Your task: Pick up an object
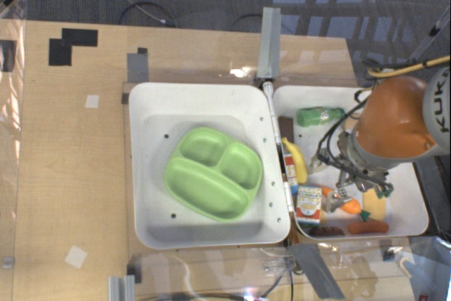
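Note:
The right bin point(310, 101) holds several small objects: a green bottle point(318, 115) at the back, a yellow banana point(297, 161) by the divider, a small juice carton point(308, 202), an orange piece point(350, 206), a yellow block point(374, 206), a red-orange carrot-like item point(367, 227) and a dark item point(323, 230) at the front. My gripper point(357, 187) hangs low over the middle of that bin, just above the orange piece and yellow block. The orange wrist band point(396, 116) covers most of it from above.
A green divided plate point(213, 172) lies in the left bin point(151, 123). A metal post point(269, 42) rises behind the divider between the bins. Cables point(331, 148) hang off the wrist. Bare wooden bench point(63, 173) spreads to the left.

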